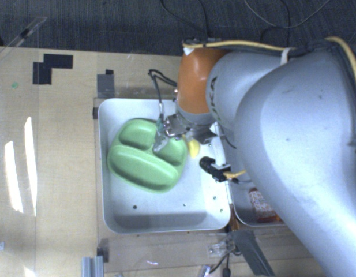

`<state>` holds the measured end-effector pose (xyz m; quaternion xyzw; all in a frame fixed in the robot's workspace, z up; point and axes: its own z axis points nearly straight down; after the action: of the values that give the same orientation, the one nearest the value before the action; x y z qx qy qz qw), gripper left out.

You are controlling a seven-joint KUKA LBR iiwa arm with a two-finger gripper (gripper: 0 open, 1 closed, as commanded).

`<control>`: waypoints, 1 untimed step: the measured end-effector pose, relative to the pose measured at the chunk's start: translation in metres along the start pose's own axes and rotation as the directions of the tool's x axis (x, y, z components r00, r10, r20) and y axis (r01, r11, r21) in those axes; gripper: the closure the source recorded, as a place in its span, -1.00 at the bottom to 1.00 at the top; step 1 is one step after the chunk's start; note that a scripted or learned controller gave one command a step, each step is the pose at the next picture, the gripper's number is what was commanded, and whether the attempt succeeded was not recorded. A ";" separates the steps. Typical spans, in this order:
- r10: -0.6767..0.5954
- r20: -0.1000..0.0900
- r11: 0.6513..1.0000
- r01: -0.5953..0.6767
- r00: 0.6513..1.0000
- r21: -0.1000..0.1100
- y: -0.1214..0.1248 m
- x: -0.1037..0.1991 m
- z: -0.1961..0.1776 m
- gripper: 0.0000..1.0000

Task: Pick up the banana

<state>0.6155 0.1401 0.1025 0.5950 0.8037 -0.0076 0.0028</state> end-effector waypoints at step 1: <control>0.012 -0.027 1.000 -0.012 1.000 -0.007 0.005 -0.019 0.003 -1.00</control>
<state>0.6264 0.1232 0.0998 0.6000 0.8000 0.0035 -0.0058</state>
